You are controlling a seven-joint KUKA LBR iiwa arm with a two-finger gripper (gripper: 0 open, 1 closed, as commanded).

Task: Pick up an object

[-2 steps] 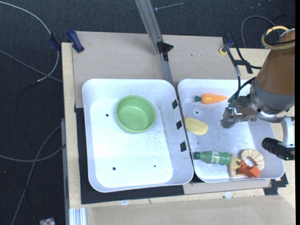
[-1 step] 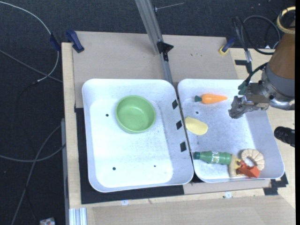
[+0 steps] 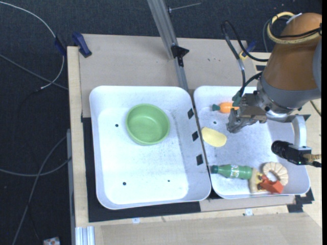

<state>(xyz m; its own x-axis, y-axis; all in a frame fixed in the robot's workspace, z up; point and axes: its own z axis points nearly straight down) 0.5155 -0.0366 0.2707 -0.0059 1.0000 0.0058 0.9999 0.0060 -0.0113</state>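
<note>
1. The end effector (image 3: 233, 126) hangs over the right bin (image 3: 286, 152); how far open it is cannot be told.
2. A pale yellow, smooth oval object (image 3: 213, 137) lies just left of it, near the bin's left wall.

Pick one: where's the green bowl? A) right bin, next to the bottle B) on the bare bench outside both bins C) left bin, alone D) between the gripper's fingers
C: the green bowl sits by itself in the left bin, while the bottle and gripper are over in the right bin.
</note>
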